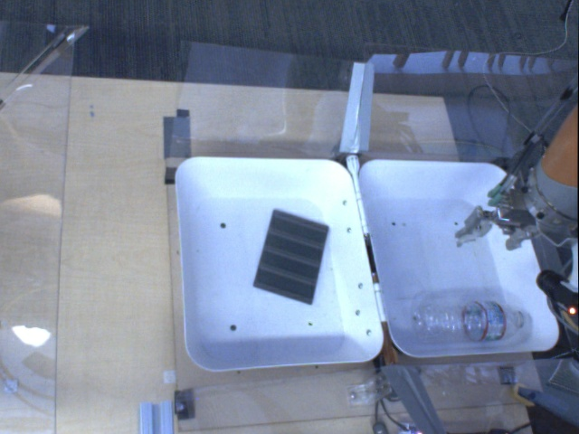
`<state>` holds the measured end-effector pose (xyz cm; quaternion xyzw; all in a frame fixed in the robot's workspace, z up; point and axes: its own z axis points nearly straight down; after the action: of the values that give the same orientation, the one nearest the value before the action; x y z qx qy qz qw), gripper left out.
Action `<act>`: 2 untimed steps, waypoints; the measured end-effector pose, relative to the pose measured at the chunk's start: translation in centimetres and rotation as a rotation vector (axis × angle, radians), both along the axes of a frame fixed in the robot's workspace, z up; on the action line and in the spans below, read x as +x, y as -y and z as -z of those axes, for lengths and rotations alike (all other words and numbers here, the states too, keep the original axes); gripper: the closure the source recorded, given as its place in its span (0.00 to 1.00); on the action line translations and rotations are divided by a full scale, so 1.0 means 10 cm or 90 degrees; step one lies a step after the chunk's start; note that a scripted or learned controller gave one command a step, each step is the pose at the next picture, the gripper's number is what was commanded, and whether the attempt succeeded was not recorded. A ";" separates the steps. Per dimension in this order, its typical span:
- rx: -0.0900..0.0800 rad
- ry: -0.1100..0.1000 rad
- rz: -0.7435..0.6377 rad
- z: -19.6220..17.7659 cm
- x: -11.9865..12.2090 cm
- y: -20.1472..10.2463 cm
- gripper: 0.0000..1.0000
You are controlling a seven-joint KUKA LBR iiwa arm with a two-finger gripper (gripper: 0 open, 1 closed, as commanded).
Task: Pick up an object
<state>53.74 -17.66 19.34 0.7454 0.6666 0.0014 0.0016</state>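
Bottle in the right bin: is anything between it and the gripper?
Nothing visible. The clear bottle lies on its side near the right bin's front edge, and the gripper hangs above bare bin floor farther back.

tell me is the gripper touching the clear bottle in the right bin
Apart. In the camera view the gripper sits toward the bin's far side, with bare white floor separating it from the clear bottle lying near the front wall.
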 end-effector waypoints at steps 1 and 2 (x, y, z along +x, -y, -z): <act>0.001 0.006 0.060 1.04 -0.10 -0.95 0.00; 0.001 0.004 0.069 1.05 0.76 -0.95 0.00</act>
<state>61.33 -8.14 8.79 0.7806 0.6250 0.0039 0.0033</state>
